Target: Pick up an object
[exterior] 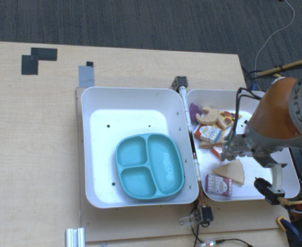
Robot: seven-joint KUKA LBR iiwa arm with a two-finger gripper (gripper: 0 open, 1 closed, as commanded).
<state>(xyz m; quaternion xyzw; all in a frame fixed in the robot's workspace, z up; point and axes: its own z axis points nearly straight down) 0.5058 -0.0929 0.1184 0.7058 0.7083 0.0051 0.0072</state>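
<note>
Pale wood-grain desk point(32, 153) carries two white bins; dark ribbed carpet point(140, 9) lies beyond it; black tape patches point(37, 59) mark its far left. A turquoise divided plate point(149, 165) sits in the left bin point(97, 138); the right bin point(218, 95) holds small packets whose print is too small to read, among them a red-and-white carton point(209, 133), a pinkish packet point(219, 184) and a tan wedge point(232, 172). The jaws point(228, 153) sit just above the wedge; whether they are apart or together cannot be told.
</note>
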